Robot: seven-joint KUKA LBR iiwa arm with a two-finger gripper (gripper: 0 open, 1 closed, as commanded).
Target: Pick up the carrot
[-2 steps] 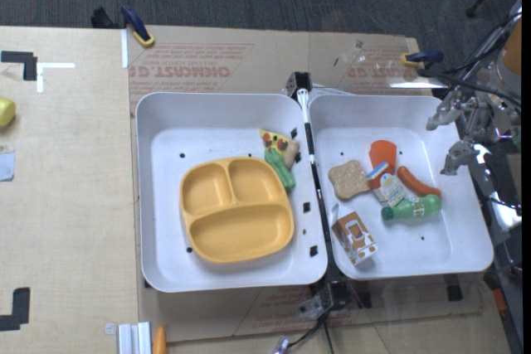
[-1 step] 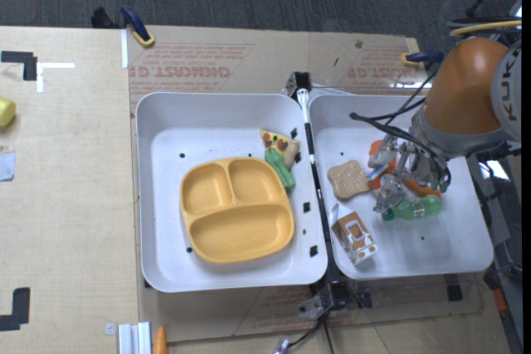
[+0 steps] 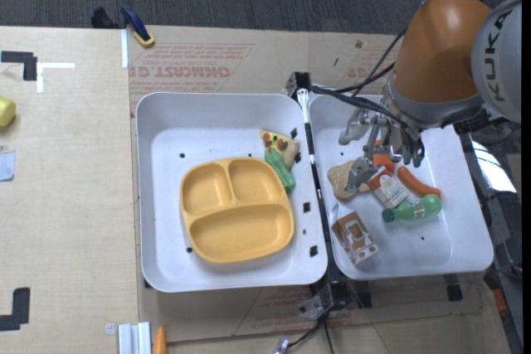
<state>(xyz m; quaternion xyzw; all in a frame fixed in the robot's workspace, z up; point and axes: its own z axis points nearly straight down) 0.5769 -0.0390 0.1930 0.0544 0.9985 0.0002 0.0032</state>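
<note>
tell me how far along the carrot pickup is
Done: the gripper has reached the right bin and sits low over the carrot. In hand: closing in on it; a grasp can't be confirmed. Left: gripping and lifting it clear of the hot dog beside it.

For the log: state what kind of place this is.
Probably a robot lab's pick-and-place test bench: a KUKA arm over two white bins, toy food such as the carrot and a divided yellow plate, cardboard underneath.

KUKA on arm (image 3: 498, 54), mirrored cardboard (image 3: 207, 66) print
</note>
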